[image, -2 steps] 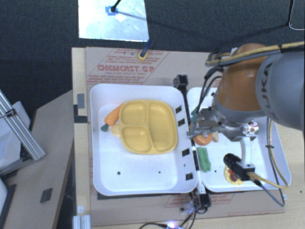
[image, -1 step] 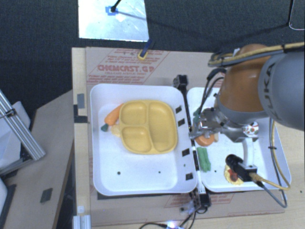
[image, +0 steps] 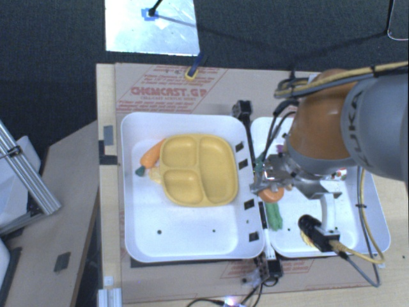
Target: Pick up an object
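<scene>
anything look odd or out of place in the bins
The yellow sectioned plastic plate in the left white bin sits skewed, lying over part of an orange toy carrot. In the right white bin, an orange-and-green toy lies against the dividing wall.

Lighting is even and bright overhead. The white bins [image: 192, 235] glare slightly. Shadows are soft. The arm [image: 358, 126], nearest the camera, appears blurred.

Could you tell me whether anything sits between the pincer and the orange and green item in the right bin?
Nothing visible does. The pincer sits right over the orange and green item by the right bin's left wall; the yellow tray and carrot lie in the other bin.
</scene>
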`<state>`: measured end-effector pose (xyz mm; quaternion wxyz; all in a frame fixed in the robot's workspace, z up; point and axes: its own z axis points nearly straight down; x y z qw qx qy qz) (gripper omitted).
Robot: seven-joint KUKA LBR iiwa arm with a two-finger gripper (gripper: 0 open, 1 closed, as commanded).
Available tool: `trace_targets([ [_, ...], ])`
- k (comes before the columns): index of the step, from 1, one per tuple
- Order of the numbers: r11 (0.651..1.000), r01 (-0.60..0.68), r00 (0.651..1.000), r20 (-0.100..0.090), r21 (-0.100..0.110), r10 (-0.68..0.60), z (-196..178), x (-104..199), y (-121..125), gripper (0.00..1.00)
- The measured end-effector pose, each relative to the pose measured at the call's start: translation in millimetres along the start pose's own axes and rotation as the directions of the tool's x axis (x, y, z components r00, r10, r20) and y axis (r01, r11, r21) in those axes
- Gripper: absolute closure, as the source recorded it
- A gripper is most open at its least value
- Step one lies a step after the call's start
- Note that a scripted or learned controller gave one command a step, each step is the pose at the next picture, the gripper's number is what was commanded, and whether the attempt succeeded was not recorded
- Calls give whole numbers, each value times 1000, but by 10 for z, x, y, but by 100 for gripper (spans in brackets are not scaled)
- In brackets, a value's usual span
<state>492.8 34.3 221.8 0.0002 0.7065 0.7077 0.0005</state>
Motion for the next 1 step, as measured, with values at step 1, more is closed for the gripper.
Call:
trace_targets([
  [1,1000,-1,1000,1,1,1,77,-70,69,100],
])
